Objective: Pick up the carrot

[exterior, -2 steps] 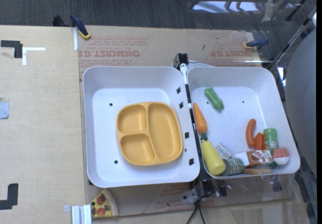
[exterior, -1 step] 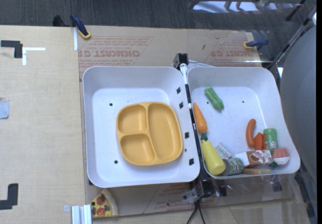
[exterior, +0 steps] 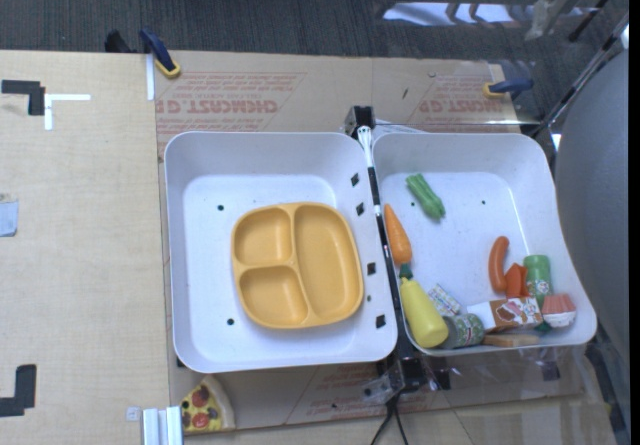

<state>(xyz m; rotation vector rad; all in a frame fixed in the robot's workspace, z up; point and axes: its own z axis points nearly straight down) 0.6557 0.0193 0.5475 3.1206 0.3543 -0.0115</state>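
Observation:
The carrot [exterior: 397,236] is orange with a small green top at its near end. It lies in the right bin [exterior: 520,155], along that bin's left wall, pointing away from the camera. A grey part of the arm [exterior: 603,173] bulks over the right bin's right rim, well to the right of the carrot.
A yellow bottle [exterior: 421,315] lies just below the carrot, and a green vegetable [exterior: 425,195] lies up and to its right. A red sausage [exterior: 497,263], a green can [exterior: 537,274] and a carton [exterior: 515,313] crowd the near right corner. The left bin [exterior: 190,233] holds a yellow divided plate [exterior: 297,264].

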